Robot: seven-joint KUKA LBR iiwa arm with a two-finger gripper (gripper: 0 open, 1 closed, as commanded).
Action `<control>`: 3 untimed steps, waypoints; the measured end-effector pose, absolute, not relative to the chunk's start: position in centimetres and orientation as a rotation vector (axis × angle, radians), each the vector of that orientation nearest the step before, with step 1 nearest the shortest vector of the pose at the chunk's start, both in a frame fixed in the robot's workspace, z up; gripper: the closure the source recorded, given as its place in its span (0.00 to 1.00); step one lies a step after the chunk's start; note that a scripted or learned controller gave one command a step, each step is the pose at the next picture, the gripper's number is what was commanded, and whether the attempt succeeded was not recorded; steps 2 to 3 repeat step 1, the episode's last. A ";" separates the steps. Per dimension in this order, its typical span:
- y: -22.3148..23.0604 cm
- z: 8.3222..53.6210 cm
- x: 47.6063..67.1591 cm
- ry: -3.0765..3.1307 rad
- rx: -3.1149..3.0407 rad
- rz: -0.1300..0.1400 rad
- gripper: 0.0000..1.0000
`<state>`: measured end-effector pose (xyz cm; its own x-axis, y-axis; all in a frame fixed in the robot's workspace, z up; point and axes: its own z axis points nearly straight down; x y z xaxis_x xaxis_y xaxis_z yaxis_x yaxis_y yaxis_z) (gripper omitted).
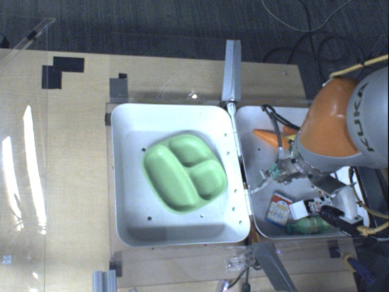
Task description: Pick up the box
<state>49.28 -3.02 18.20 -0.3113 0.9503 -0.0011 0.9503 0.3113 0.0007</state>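
**benchwatcher:** Box (279, 210) status, since you asked: it's lying in the right bin (258, 163), toward the near edge, small and colourful. It's touching a little white item (298, 210) on its right, and a green bottle (307, 225) lies just in front of the two. Looks to me like it's flat on the bin floor, so your pick isn't done.

**kuka_op:** And the arm?

**benchwatcher:** The arm (340, 123) hangs over the same bin, its orange band covering most of the far half. The gripper (281, 170) sits just beyond the box, low over the white floor. As for whether it's released or clenched, you can't tell from this angle, too much wire and metal clutter there. Nothing is visibly between it and the bin that looks like the box, though.

**kuka_op:** Anything else nearby?

**benchwatcher:** An orange carrot-looking thing (266, 137) sits at the far side of that bin, partly under the arm. The left bin (124, 175) on the desk (67, 175) carries a green divided tray (184, 172), well apart from the action. My guess: you're early, with approach, closing and lift all left to do.
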 end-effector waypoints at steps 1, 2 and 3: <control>-9.9 12.9 48.8 2.529 1.867 -0.001 0.00; -9.9 12.9 48.8 2.529 1.867 -0.001 0.00; -9.9 12.9 48.8 2.529 1.867 -0.001 0.00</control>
